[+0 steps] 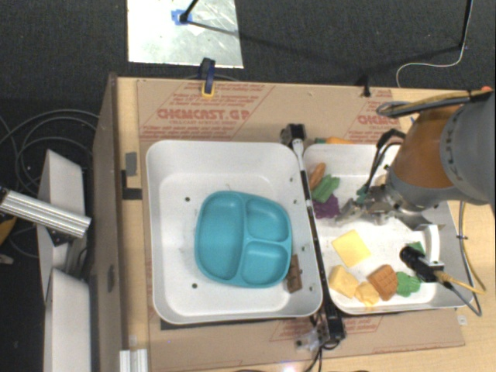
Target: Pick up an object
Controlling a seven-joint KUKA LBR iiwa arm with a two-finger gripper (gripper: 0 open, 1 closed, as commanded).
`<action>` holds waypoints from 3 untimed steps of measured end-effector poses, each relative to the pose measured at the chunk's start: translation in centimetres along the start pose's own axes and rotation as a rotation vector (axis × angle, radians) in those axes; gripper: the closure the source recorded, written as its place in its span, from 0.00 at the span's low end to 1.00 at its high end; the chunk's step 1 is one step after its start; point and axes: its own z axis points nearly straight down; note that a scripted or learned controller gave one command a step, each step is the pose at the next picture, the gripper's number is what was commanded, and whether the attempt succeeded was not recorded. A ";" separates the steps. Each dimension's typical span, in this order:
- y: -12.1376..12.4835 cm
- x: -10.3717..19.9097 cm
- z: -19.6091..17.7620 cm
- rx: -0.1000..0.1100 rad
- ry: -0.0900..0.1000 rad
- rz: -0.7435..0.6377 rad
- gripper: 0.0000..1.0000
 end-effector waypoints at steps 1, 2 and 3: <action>5.0 0.3 0.0 0.001 0.001 0.000 0.00; -1.0 -2.0 0.2 0.012 0.002 0.008 0.00; -3.5 1.0 0.1 0.011 0.004 0.002 0.00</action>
